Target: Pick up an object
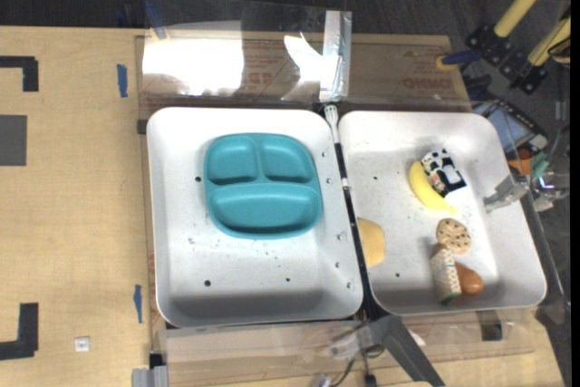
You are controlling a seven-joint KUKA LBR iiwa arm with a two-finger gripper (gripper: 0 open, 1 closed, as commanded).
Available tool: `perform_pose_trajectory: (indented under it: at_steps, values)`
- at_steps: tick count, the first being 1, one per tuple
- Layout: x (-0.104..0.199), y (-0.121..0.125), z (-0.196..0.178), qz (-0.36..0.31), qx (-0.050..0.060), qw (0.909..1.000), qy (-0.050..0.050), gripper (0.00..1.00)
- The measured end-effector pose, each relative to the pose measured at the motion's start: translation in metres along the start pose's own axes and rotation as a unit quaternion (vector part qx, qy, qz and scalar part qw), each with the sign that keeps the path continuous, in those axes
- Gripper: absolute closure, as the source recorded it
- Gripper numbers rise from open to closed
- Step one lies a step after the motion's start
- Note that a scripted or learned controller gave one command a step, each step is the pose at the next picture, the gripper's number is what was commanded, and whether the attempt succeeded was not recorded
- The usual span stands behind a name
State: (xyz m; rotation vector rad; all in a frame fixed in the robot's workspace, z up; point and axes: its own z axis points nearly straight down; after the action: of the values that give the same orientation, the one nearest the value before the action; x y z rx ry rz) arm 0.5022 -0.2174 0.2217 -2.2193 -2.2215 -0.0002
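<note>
Your pincer [506, 192] sits at the right wall of the right bin [390, 149], low over the rim. It is small and blurry there, so I cannot tell if it is apart or together. Nothing can be seen in it.

The things to pick are all in that right bin. The banana [419, 186] lies near the middle, with a small black and white toy [444, 172] touching its top. Nearer to you are a round cookie [453, 236], a striped packet [444, 275] and an orange-brown lump [469, 280], all packed close together. A flat yellow round thing [370, 242] lies at the bin's left wall.

Here is what I think could go wrong:

- The pincer is so close to the wall that it may bump the rim.
- The banana is round and smooth, so it may slip out.
- The cookie, packet and lump touch each other, so you may push one away or grab two.
- The flat yellow thing hugs the wall, so it is hard to get under.

The big blue plate [263, 186] in the left bin [172, 222] is wide and far from the pincer.
</note>
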Motion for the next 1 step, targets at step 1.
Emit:
perform_pose_trajectory:
  at_steps: [1]
  values:
    - [0.0702,0.0090,0.0772,0.177,0.002,0.9842,0.001,0.00]
